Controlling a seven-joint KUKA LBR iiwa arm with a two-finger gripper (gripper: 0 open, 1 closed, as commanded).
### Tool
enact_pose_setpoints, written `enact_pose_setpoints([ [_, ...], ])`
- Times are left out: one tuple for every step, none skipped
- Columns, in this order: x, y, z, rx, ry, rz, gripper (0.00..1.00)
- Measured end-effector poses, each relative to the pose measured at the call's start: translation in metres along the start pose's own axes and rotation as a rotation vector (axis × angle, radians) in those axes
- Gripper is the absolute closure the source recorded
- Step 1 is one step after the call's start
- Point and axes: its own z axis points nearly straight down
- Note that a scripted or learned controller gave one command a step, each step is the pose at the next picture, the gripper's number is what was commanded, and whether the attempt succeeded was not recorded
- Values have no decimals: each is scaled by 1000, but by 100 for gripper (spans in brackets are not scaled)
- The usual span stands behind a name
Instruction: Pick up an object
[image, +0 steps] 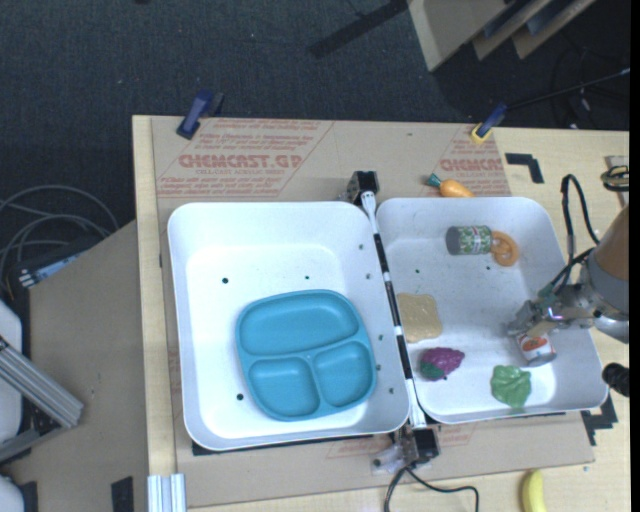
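Note:
My gripper (533, 325) hangs low over the right part of the right bin (400, 225), reaching in from the right edge, and looks open. A small red and white can (538, 348) lies on the bin floor right under its fingertips, touching or nearly so; it is not lifted. In the same bin are a green-grey can (468, 240) on its side, an orange ring (505, 250), a tan bread slice (420, 316), a purple piece (441, 361) and a green leafy piece (511, 385).
The left bin (190, 250) holds a blue divided plate (305, 352). A toy carrot (452, 186) lies on the bench behind the right bin, and a banana (533, 491) sits at the front right. Black cables (568, 215) run beside the arm.

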Motion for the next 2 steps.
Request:
enact_pose_setpoints([
  [56, 65, -60, 3, 3, -2, 100],
  [144, 71, -84, 4, 4, -2, 100],
])
